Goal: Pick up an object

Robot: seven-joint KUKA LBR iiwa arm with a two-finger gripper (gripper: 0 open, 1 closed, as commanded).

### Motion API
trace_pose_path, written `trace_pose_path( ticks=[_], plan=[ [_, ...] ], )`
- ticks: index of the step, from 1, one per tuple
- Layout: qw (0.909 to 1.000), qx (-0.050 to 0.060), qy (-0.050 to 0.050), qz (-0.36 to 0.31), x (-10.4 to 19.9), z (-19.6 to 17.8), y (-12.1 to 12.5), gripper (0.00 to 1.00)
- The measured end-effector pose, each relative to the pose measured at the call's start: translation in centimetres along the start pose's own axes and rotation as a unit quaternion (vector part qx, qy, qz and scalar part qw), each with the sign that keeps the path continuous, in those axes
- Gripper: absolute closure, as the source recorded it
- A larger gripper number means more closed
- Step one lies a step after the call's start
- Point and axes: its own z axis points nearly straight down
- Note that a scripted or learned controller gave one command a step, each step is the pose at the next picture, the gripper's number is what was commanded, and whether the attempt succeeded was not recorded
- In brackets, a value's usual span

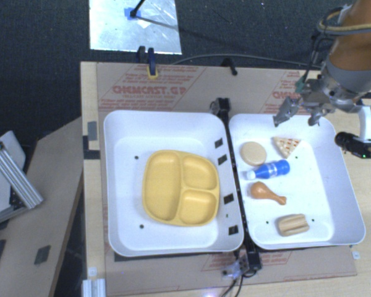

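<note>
My gripper (298,117) hangs open over the back of the right bin (340,184), fingers spread with nothing between them. Just below it lies a toy pizza slice (287,145). To that slice's left sits a round tan cookie (254,153). A blue and white bottle (269,170) lies on its side in the bin's middle. Below it rests a toy chicken drumstick (267,193), and a tan bread roll (292,224) lies near the bin's front.
The left bin (120,166) holds a yellow divided plate (180,187). A black divider with clips (230,166) runs between the bins. The grey arm with its orange band (355,36) reaches in from the upper right.
</note>
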Motion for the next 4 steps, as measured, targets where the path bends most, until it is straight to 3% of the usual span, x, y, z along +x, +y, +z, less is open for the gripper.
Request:
trace_pose_path(
  ticks=[1,4],
  plan=[
    [1.0,-0.006,-0.001,-0.001,0.0,-0.7,0.2,0.0],
    [1.0,-0.004,0.0,0.0,-0.1,12.4,-1.3,0.0]
  ],
)
